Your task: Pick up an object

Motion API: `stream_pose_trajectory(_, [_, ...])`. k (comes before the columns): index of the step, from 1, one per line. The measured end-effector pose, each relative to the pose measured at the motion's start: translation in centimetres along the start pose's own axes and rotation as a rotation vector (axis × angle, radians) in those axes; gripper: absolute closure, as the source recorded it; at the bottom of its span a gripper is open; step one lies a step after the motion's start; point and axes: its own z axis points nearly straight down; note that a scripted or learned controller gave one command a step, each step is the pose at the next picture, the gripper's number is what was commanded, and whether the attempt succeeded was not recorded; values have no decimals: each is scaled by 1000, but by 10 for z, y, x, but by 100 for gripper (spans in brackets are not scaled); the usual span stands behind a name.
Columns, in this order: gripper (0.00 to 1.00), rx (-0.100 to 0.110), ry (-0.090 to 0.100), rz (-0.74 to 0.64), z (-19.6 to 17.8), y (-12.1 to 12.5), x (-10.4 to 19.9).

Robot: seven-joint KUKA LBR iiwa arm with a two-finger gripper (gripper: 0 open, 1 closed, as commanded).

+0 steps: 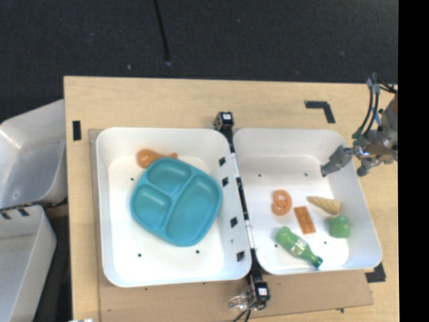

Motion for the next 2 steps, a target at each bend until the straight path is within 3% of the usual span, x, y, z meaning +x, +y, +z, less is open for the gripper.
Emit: stream_pose_trajectory(2, [0,3,-1,2,90,5,-4])
